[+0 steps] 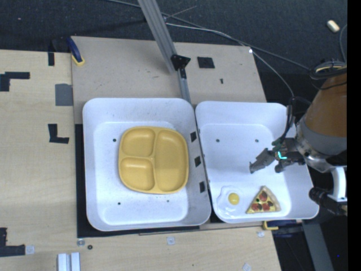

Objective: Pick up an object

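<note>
Nearest us, along the front edge of the right white plastic bin [242, 117]: one flat toy fried egg, white with a yellow yolk [230, 199], at the front-left corner; one toy pizza slice, a tan triangle with red toppings [263, 201], just beside it toward the front-right corner. Either could be the object to pick.

Left white plastic bin [101, 151]: one yellow three-compartment plastic plate [153, 160], centred.

We note the dark two-finger gripper [263, 161] of the grey arm with the orange band [327, 123] over the right bin's middle, near its right edge, above the pizza slice and apart from it. We see nothing between its fingers; how far they are spread we cannot tell.

Step, as we judge it: approach, nothing grasped yet. Next move calls for shifting toward the front edge, centring over one item, then descending.
</note>
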`<state>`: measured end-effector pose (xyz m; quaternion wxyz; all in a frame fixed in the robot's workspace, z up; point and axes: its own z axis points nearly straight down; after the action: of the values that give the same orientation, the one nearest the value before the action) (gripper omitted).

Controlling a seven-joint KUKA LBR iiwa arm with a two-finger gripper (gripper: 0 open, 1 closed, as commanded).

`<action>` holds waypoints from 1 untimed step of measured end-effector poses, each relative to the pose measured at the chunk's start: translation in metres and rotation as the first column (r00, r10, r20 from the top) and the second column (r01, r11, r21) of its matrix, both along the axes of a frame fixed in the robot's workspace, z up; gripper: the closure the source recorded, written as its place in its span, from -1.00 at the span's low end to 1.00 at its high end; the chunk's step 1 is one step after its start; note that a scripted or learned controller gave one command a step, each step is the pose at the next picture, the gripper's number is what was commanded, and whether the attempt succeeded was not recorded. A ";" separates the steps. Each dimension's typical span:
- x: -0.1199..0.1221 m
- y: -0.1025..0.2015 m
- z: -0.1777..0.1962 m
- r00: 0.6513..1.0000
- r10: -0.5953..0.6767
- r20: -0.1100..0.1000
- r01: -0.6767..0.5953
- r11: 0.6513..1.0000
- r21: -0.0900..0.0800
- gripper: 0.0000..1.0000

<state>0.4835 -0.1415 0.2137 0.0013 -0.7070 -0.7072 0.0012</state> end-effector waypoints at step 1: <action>0.000 0.000 0.000 1.000 0.000 0.001 0.000 1.000 0.000 -1.00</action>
<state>0.4839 -0.1416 0.2142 0.0007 -0.7069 -0.7073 0.0008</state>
